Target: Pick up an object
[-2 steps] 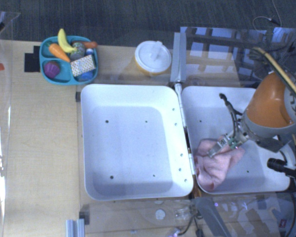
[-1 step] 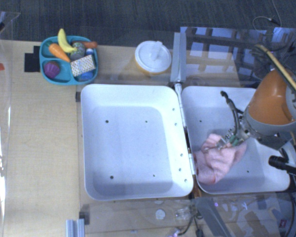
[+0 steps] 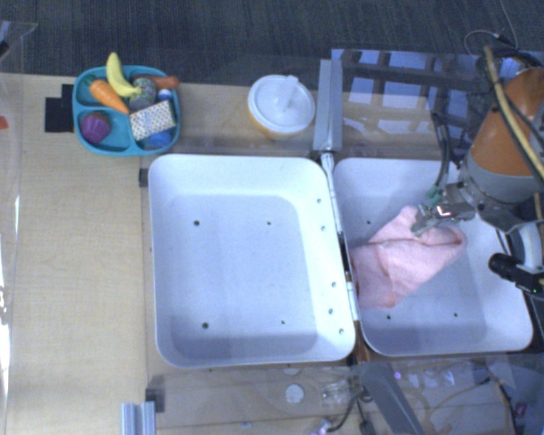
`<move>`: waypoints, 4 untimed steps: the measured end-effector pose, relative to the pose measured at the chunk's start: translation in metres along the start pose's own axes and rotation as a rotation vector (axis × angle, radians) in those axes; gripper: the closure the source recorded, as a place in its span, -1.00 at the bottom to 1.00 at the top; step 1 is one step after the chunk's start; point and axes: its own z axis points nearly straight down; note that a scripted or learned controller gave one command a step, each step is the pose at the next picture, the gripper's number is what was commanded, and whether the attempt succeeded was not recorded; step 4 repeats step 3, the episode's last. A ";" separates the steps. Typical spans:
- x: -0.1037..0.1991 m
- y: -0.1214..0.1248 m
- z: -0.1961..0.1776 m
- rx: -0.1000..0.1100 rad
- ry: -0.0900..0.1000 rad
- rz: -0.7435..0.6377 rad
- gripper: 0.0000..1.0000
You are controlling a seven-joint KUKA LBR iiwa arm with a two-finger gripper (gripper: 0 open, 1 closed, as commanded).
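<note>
Two white bins sit side by side on a pale wooden bench, and a pink cloth (image 3: 403, 256) lies crumpled in the right bin (image 3: 490, 329). At the cloth's upper right corner the gripper (image 3: 438, 214) touches the fabric, its fingers too small and shadowed to read as released or clenched. Beyond the left bin (image 3: 177, 333) stands a blue toy-food tray (image 3: 80, 125), with a white lidded cup (image 3: 281, 105) to its right.

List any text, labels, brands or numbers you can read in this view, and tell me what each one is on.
None can be read.
Round white plastic lid behind the bins: no print that I can make out.
Blue divided tray of toy food: the patterned block in it is too small and blurred to tell if it carries text.
Crumpled pink cloth in the right white bin: plain.
</note>
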 end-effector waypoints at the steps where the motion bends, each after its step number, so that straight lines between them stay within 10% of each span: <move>1: 0.025 0.098 -0.050 -0.002 -0.002 -0.029 1.00; 2: 0.008 0.093 0.035 0.002 -0.001 -0.045 1.00; 4: 0.042 0.101 -0.023 -0.001 -0.001 -0.128 1.00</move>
